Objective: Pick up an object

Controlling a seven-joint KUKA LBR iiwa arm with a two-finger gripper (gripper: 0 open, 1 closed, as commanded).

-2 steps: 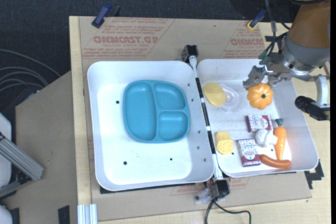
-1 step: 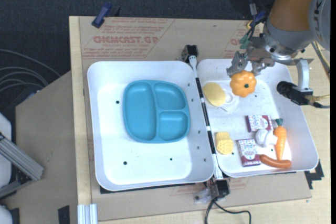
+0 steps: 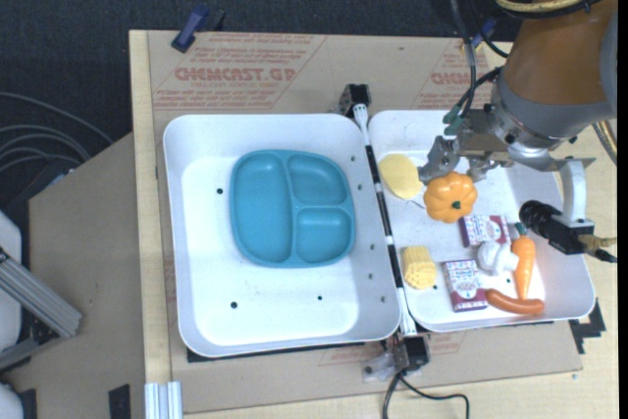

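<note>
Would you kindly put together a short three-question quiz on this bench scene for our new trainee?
1. True or false: the blue divided tray lies in the left bin.
2. Which item sits directly below the gripper? A) corn cob B) orange pumpkin C) carrot
3. Fill in: the corn cob lies in the ____ bin, close to the divider.

Key
1. True.
2. B, the orange pumpkin.
3. Right; the right bin also holds the carrot.
</note>
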